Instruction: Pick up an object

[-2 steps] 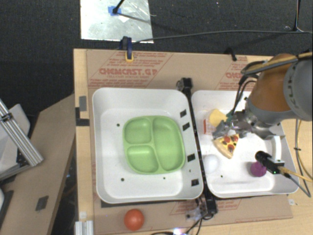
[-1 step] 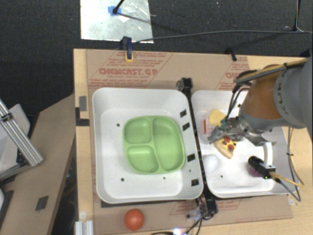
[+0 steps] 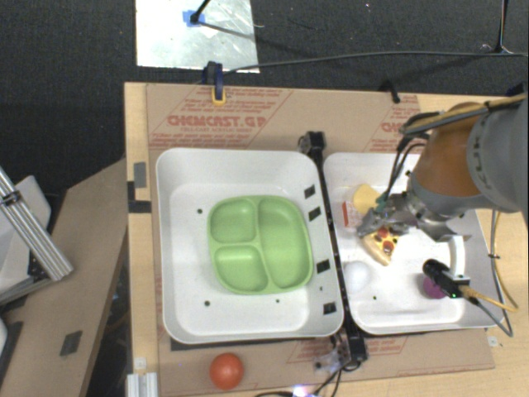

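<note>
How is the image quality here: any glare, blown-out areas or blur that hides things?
Camera view: the right bin floor is washed out, so a pale round thing near its left wall barely separates; the foil sheet up top glints; the gripper region is soft, detail muddled.

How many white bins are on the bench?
2. The left bin holds a green tray; the right bin lies beside it, under the arm.

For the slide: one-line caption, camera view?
Grey arm's gripper low over toys in right white bin; green divided tray in left bin.
</note>
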Controlling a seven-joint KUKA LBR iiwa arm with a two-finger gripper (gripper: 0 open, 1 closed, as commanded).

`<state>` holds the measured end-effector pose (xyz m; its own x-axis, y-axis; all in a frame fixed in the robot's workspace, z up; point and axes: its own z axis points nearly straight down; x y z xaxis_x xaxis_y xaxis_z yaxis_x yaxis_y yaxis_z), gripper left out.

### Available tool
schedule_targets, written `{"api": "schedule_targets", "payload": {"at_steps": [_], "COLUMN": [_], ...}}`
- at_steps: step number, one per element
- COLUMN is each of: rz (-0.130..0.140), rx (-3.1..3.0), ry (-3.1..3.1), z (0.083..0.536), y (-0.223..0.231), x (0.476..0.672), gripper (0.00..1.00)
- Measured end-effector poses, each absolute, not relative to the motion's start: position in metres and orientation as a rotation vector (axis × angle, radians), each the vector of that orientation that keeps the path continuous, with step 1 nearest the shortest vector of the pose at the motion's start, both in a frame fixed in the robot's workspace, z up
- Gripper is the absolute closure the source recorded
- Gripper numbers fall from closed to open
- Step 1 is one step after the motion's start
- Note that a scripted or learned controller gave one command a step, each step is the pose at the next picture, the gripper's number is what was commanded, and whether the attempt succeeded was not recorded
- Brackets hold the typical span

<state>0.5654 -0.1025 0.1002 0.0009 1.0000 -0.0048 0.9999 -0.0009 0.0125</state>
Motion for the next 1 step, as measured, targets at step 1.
{"api": "schedule_targets", "payload": {"at_steps": [1], "rz": [0.007], "rx": [2.213], "ry": [2.221], "z": [0.1632], "y": [-0.1054], "x": [0.5726], "gripper": [1.0]}}
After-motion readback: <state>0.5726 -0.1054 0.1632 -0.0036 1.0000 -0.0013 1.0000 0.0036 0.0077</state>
